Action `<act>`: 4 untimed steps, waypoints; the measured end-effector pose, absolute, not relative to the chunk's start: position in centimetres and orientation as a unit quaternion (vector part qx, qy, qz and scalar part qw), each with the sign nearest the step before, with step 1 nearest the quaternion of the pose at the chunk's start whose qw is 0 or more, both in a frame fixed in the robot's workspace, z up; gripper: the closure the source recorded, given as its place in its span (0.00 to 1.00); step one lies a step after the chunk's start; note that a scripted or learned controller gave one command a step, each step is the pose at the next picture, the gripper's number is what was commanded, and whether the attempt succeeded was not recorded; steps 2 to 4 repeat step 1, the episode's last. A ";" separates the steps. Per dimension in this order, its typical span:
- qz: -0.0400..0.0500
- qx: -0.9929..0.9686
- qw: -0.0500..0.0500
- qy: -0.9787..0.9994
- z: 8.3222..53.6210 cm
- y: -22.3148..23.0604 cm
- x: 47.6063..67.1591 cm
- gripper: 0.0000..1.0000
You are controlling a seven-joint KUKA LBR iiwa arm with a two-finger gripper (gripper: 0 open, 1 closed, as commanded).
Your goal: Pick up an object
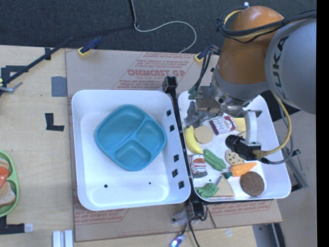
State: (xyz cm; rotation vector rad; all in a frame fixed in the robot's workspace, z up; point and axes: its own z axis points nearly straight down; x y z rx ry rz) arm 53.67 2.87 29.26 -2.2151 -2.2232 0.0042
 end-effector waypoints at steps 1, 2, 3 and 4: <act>-0.003 -0.704 -0.001 -0.710 37.5 6.9 48.2 1.00; -0.003 -0.704 -0.001 -0.710 37.5 6.9 48.2 1.00; -0.003 -0.704 -0.001 -0.710 37.5 6.9 48.2 1.00; -0.003 -0.704 -0.001 -0.710 37.5 6.9 48.2 1.00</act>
